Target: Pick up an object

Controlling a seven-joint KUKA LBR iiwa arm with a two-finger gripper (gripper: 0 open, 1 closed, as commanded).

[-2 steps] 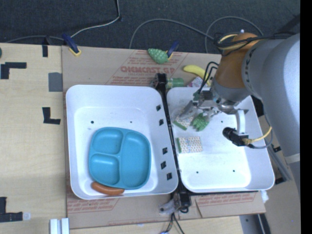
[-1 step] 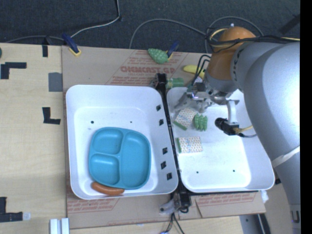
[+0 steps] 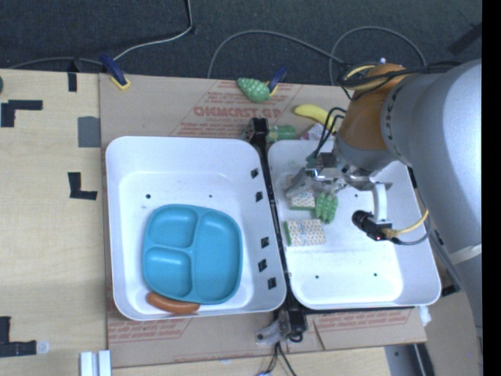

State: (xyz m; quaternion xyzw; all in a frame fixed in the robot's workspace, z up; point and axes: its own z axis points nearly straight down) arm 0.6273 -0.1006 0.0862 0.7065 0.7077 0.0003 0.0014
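Observation:
In the right bin [image 3: 391, 280] lie a green knobbly toy [image 3: 326, 207] and two pale patterned blocks, one [image 3: 305, 232] nearer the front and one [image 3: 301, 200] just behind it. My gripper [image 3: 313, 175] is down in the back left part of this bin, directly above the rear block and just up-left of the green toy. The wrist and its cables hide the space under it. The left bin [image 3: 125, 163] holds a blue divided plate [image 3: 192, 253] and an orange sausage-shaped toy [image 3: 172, 304] at the plate's front edge.
The grey arm [image 3: 438, 131] covers the right bin's back right side. On the cardboard behind the bins lie a yellow banana [image 3: 311, 113] and a green toy [image 3: 253, 88]. A black divider [image 3: 270, 210] runs between the bins.

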